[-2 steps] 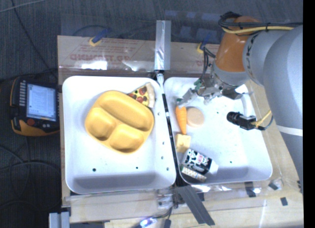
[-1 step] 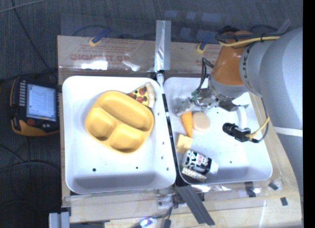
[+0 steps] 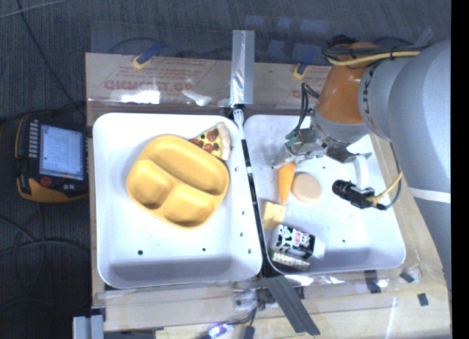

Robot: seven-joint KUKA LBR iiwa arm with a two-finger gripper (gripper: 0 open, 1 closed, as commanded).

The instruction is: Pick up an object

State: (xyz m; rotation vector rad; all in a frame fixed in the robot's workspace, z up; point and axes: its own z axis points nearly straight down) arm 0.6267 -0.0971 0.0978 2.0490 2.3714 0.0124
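Two shallow white bins are seen side by side on the bench, split by a thin divider. The left bin carries a yellow sectioned tray near its middle, tilted slightly. A pizza slice toy is wedged between the tray's far edge and the divider, at the bin's far right corner.

The right bin holds several small things along its left side. An orange carrot lies near the divider, its narrow end pointed toward the near edge. A tan round disc is set just beside the carrot, on the carrot's right and touching it or nearly so. A yellow cheese wedge lies nearer the front, against the divider. A small black and white box is found at the bin's near left corner, tilted against the wall.

The grey arm with its orange band is reached in from the right, over the far part of the right bin. The gripper is lowered just above the wide end of the carrot. Whether the fingers are apart or together cannot be told, as they are blurred against the bin floor. Nothing is seen held between them. A black fitting on the arm hangs over the middle of the right bin.
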